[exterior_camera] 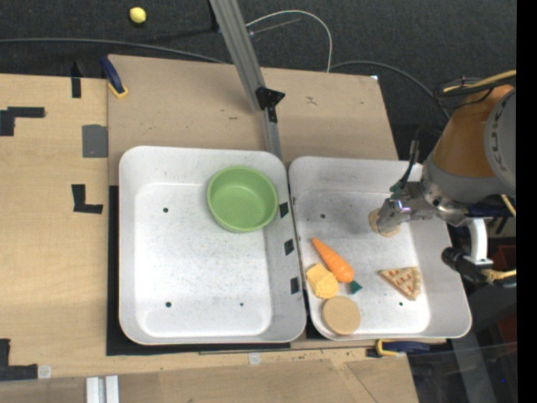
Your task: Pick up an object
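Observation:
My gripper (390, 218) hangs low over the right bin (336, 179), near its right side, directly above a small tan round item (382, 224) that peeks out beneath it. An orange carrot (333, 260) lies in the middle of that bin. Next to the carrot sits a yellow waffle-like piece (322, 281), and below that a tan round cookie (341, 316). A pizza slice (401, 281) lies at the bin's lower right. A green bowl (242, 198) stands in the upper right of the left bin (159, 250).
A grey metal pole (239, 40) slants down from the top to the seam between the bins. Cables run across the dark floor behind the bench. A small yellow ball (138, 14) lies on the floor at the upper left.

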